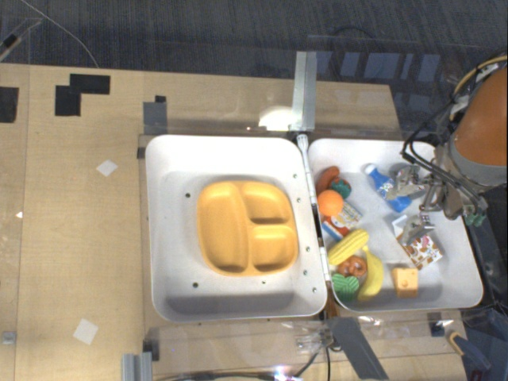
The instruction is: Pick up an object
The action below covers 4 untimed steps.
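The right bin (pixel 464 288) holds several toy foods. A blue item (pixel 386 187) lies near its back. A speckled red and white packet (pixel 425 250) lies right of centre, with an orange cheese cube (pixel 406 281) in front of it. Along the bin's left side sit an orange ball (pixel 330 204), a corn cob (pixel 348 246) and a banana (pixel 371 275). My gripper (pixel 417 230) hangs low over the bin's right half, just above the speckled packet and right of the blue item. Nothing visibly hangs from it.
The left bin (pixel 171 292) carries a yellow divided tray (pixel 246 226) in its middle. A metal post (pixel 305 86) stands behind the wall between the bins. The arm's orange band (pixel 484 125) and its cables overhang the right bin's back right corner.
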{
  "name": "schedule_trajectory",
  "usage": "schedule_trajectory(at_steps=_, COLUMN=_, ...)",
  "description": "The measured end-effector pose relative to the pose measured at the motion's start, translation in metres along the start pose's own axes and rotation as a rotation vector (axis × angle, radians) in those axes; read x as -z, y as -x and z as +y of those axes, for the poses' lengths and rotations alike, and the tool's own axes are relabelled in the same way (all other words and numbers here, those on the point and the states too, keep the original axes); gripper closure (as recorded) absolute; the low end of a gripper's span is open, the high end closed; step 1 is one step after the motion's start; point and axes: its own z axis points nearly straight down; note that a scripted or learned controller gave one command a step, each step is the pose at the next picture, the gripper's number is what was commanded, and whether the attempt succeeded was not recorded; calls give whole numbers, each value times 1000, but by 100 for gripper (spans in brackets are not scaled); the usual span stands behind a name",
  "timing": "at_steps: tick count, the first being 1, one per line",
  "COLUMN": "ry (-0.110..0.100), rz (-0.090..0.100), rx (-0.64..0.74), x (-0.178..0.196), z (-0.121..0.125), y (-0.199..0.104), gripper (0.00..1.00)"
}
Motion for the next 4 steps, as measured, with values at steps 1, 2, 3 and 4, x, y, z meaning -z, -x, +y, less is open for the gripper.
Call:
schedule_trajectory(at_steps=1, ry=-3, rz=-27, rx=-96, x=-87, z=-30, y=78, gripper=0)
schedule_trajectory(at_steps=2, ry=2, rz=-25, rx=-587, x=-92, z=-56, y=88, gripper=0)
schedule_trajectory(at_steps=3, ry=1, rz=-6, rx=-578, x=-104, z=36, y=93, gripper=0)
schedule_trajectory(at_steps=4, ry=1, rz=-2, rx=-882, x=-106, z=26, y=105, gripper=0)
